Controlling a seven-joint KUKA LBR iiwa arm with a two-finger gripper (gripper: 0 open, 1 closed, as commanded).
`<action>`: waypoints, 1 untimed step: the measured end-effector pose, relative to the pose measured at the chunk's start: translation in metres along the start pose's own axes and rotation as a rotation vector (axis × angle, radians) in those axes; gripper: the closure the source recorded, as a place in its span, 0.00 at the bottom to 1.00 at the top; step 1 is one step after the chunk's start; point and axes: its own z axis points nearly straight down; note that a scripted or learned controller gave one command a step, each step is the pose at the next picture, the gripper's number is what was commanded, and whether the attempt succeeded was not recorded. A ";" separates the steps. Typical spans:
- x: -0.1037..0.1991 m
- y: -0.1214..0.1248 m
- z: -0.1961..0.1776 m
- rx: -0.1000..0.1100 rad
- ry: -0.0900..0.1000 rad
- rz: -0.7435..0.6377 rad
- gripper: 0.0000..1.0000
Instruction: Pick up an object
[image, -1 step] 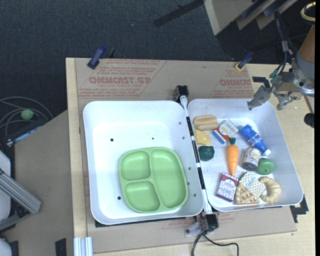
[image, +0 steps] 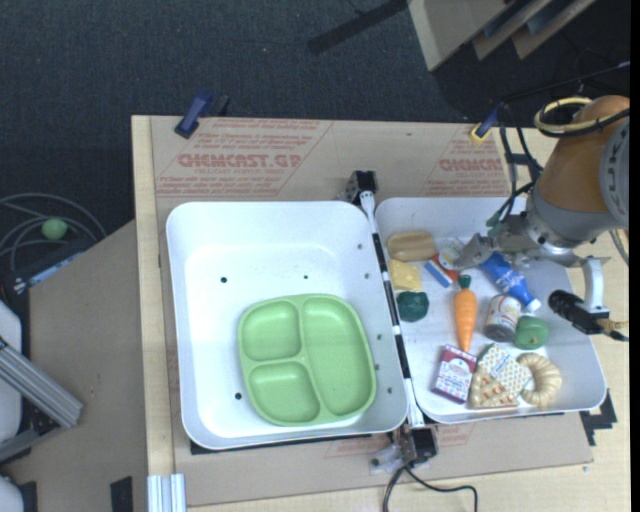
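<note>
- The right bin (image: 592, 385) holds a crowd of small toy foods; the carrot (image: 465, 312) lies near its middle, orange, with its green top pointing to the far rim, and serves as the landmark here.
- Just left of the carrot sits a dark green lump (image: 411, 305), and beyond that lump a yellow block (image: 404, 274) and a tan bread-like piece (image: 411, 244) by the bin's far left corner.
- Just right of the carrot stands a small can (image: 503, 318), touching a green round piece (image: 533, 333).
- On the near side of the carrot lie a red carton (image: 454, 375), a waffle-patterned piece (image: 497, 380) and a pale croissant-like piece (image: 544, 380), side by side.
- Beyond and right of the carrot a blue bottle (image: 508, 277) lies tilted.
- The gripper (image: 478, 252) hangs just beyond the carrot, over the bin's far part, next to the blue bottle; whether it is open or closed cannot be told, and nothing is seen held in it.
- The grey arm (image: 585, 170) with its orange band reaches in from the right of the carrot.
- Well left of the carrot, the left bin (image: 200, 250) holds a green divided plate (image: 304, 356) with three compartments.
</note>
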 end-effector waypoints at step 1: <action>0.046 -0.048 0.025 0.019 0.007 0.001 0.00</action>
